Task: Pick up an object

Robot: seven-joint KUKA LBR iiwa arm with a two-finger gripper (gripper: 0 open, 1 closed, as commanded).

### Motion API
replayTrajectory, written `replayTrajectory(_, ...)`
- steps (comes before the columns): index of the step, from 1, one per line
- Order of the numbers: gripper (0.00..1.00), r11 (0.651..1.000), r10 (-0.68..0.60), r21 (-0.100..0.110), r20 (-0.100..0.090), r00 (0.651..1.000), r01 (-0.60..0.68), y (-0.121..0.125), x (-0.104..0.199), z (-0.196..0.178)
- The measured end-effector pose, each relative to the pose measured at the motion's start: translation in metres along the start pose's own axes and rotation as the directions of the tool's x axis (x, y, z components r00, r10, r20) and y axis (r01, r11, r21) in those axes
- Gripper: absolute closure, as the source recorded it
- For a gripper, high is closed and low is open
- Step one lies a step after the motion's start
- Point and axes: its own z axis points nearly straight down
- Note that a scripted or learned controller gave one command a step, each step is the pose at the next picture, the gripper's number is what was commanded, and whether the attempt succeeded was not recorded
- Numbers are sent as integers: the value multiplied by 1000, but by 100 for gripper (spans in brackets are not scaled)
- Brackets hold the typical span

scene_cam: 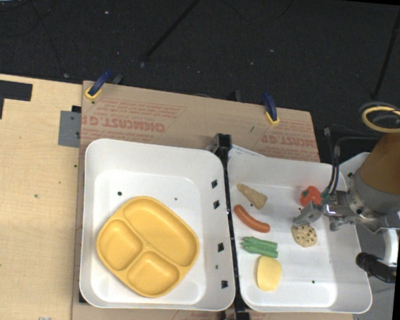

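The right bin (342, 291) holds several toy foods: a tan cone (252, 195), a red sausage (251, 219), a green bean pod (259, 246), a pale yellow slice (268, 274), a round speckled cookie (305, 236) and a small red-orange piece (310, 196). My gripper (308, 215) reaches in from the right and hangs low over the bin's right half, between the red-orange piece and the cookie, just above the cookie's top edge. Nothing shows as lifted off the bin floor.
The left bin (107, 160) carries a yellow divided plate (147, 245). A black divider (224, 215) separates the two bins. The arm's body (383, 175) stands over the right bin's right rim. Blue and yellow clamps (269, 108) grip the cardboard behind.
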Motion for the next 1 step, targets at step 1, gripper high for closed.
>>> replayTrajectory(1,100,1000,1,-4,1,1000,-1,1,-1,-12)
